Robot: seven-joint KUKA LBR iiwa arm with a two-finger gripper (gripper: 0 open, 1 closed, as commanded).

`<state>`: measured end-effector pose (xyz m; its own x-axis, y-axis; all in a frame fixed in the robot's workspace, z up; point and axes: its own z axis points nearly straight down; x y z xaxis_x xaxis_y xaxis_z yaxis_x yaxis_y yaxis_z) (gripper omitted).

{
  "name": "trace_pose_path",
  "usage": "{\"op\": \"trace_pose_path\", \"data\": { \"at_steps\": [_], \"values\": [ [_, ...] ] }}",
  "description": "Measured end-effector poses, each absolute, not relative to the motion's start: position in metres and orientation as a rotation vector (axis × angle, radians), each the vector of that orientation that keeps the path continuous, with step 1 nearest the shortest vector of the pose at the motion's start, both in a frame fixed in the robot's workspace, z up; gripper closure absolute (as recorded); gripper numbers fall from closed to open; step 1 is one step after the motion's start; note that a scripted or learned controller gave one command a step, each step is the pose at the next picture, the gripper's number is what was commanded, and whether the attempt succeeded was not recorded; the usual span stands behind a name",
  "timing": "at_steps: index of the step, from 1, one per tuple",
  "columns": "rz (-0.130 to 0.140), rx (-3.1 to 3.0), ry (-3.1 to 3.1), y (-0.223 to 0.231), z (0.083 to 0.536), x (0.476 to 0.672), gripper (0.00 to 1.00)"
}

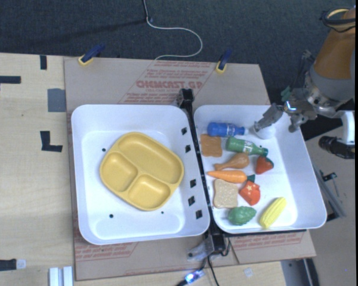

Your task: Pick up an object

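Hovering over the right bin's [310,177] far right corner, hand [268,123], grip state unreadable, sits just right of the blue bottle [225,129], which lies left-right.

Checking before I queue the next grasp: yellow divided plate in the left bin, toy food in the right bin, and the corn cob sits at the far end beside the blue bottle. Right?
Not quite. In the camera view the corn cob lies at the near end of the right bin, far from the blue bottle. The yellow divided plate is in the left bin, as you said.
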<state>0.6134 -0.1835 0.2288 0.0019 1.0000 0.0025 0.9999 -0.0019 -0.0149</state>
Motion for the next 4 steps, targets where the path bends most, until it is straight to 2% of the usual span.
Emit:
{"op": "trace_pose_path", "data": {
  "at_steps": [1,4],
  "values": [
    [0.002,-2.219,-2.222,-0.183,0.237,0.616,0.0],
    [0.005,-2.217,-2.224,-0.169,0.081,0.612,0.0]
  ]
}}
